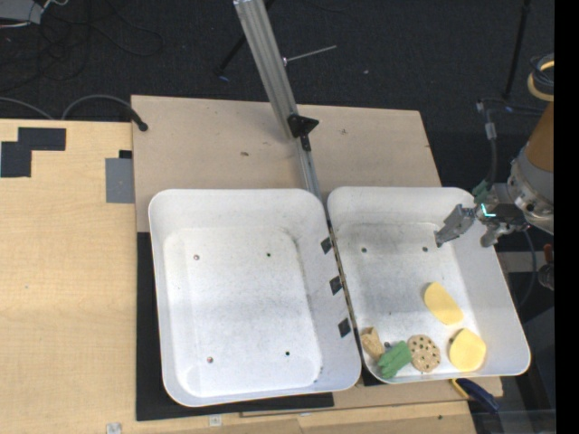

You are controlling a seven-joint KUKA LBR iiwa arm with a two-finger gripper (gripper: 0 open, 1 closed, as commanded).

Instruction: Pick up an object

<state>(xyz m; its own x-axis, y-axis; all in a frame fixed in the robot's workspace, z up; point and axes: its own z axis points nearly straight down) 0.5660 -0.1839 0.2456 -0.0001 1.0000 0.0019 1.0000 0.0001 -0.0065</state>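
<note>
Gripper (pixel 471 226) hangs spread and empty at the right bin's (pixel 398 202) two o'clock; I'd drop squarely over the yellow piece (pixel 442 303) toward five o'clock before closing

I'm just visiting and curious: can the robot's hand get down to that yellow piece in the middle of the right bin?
Probably yes. The hand hangs over the right bin, the yellow piece lies apart from the other items, and nothing stands between them.
</note>
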